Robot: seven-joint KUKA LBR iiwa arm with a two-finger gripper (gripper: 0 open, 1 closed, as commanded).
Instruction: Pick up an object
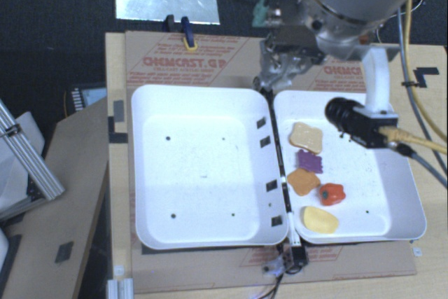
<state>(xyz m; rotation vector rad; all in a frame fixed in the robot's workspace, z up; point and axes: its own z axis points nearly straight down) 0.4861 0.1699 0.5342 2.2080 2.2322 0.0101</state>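
Two white bins side by side on cardboard. Left bin (196, 164) bare, wide floor. Right bin (392, 185): five small pieces crowded along its left wall, by the divider: tan slice (306, 137), purple piece (309, 162), orange piece (303, 182), red pepper (332, 193), yellow piece (320, 220) near the front rim. Right half of that bin open. Gripper (280, 73) sits above the back rim at the divider, apart from all pieces; jaw opening cannot be told. Nothing seen held.

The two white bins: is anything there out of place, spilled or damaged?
Nothing stands out. The five small items, tan piece, purple piece, orange piece, red pepper and yellow piece, lie clustered in the right bin near the divider. None is spilled over a rim, and the bins look undamaged.
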